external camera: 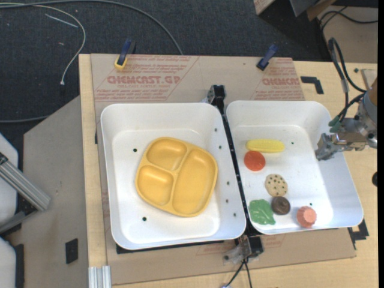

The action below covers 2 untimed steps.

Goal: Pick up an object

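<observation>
Beside red ball [255, 161], long yellow banana [265, 146]

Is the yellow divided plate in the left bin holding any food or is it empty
Empty. The yellow divided plate lies flat in the left bin, all three compartments bare. The toy foods sit in the right bin.

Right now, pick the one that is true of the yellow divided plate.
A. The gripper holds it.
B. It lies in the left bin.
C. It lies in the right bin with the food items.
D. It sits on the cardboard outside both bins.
B: the plate lies flat in the left bin, apart from the small items in the right bin.
</observation>
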Motion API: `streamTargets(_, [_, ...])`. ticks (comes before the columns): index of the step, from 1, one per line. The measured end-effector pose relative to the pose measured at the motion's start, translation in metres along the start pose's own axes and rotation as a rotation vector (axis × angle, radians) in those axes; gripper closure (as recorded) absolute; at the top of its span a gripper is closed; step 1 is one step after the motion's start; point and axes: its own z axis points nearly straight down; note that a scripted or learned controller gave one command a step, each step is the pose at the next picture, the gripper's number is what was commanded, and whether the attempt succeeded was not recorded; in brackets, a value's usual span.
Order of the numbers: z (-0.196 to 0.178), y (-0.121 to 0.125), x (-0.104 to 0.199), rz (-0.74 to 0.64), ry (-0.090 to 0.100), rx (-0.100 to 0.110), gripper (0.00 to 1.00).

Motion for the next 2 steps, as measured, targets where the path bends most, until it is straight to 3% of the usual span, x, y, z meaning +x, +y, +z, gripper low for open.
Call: streamTargets(2, [0.009,0.014,0.102,-0.002,0.001,0.001,1.00])
